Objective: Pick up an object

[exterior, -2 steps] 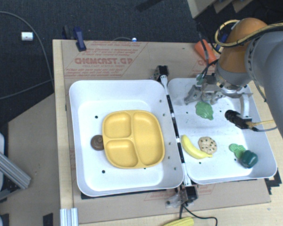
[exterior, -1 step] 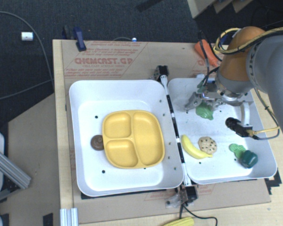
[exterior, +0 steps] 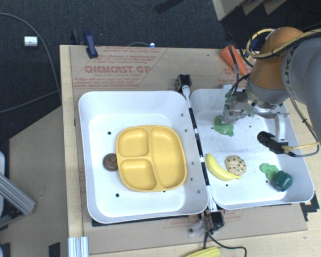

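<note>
Gripper (exterior: 231,113) hovers at a green toy (exterior: 223,126) in the right bin (exterior: 294,194).
Finger spread unclear; the toy seems light, perhaps soft — pinch its middle.

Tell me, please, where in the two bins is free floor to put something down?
Left bin: bare strips behind the yellow plate and along the front wall. Right bin: crowded with the banana, cookie, teal toy and gripper over a green piece; the middle is bare.
</note>
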Available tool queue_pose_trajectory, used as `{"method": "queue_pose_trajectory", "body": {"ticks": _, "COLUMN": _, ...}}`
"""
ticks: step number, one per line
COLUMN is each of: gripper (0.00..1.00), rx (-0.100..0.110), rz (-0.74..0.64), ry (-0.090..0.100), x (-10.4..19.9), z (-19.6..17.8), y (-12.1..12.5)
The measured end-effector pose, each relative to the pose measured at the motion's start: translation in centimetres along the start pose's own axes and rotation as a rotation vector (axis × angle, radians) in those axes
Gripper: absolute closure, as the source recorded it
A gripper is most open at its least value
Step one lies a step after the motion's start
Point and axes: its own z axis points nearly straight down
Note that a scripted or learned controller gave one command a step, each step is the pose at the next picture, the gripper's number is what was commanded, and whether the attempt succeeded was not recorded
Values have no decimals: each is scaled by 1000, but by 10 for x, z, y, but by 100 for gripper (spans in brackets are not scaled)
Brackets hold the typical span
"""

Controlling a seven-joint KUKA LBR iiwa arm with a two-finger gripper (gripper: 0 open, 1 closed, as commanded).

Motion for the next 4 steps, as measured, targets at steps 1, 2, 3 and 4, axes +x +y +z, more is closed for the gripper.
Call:
{"method": "queue_pose_trajectory", "body": {"ticks": 1, "gripper": 0, "rx": 0, "rz": 0, "ry": 0, "x": 0, "z": 0, "y": 0}}
{"method": "queue_pose_trajectory", "body": {"ticks": 2, "gripper": 0, "rx": -1, "rz": -2, "ry": 0, "x": 18, "z": 11, "y": 18}}
{"method": "queue_pose_trajectory", "body": {"ticks": 3, "gripper": 0, "rx": -1, "rz": 0, "ry": -1, "x": 8, "z": 10, "y": 18}}
{"method": "queue_pose_trajectory", "body": {"ticks": 4, "gripper": 0, "rx": 1, "rz": -1, "ry": 0, "x": 15, "z": 10, "y": 18}}
